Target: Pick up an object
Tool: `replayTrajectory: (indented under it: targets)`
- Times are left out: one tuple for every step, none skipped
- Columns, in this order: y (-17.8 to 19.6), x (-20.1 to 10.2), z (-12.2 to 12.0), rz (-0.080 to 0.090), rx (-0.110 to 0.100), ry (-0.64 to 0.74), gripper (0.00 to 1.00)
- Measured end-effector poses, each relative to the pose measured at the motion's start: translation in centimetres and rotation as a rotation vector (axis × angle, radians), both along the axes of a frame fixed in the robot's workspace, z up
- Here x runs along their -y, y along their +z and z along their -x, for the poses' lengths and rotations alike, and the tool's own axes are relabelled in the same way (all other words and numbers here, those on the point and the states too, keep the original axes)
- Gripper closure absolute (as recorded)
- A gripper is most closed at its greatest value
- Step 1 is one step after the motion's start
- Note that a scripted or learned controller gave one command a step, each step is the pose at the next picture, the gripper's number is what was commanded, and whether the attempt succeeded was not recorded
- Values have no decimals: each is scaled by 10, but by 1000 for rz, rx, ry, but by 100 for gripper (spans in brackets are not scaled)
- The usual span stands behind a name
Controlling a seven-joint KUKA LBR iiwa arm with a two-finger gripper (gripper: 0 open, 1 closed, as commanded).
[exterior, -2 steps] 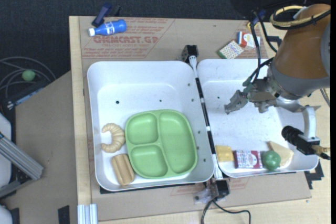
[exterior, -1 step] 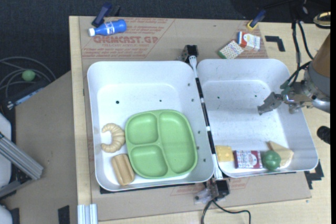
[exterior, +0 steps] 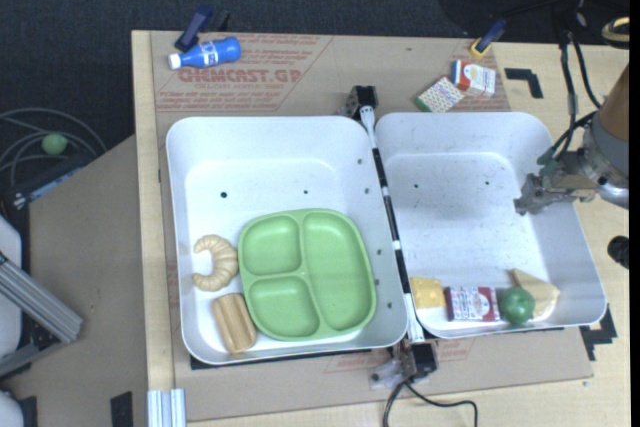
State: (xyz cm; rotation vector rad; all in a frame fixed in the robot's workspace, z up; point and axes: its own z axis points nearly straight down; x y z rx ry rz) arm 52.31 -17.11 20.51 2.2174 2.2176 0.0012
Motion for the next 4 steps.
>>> replayTrajectory:
  targets:
    - [25, -18, -97, -3, -2, 2, 100]
    - [-118, -71, -28, -4, -6, 0, 100]
    - [-19, -131, -58, -4, -2, 2, 100]
    - [-10, -130, -58, -3, -3, 2, 100]
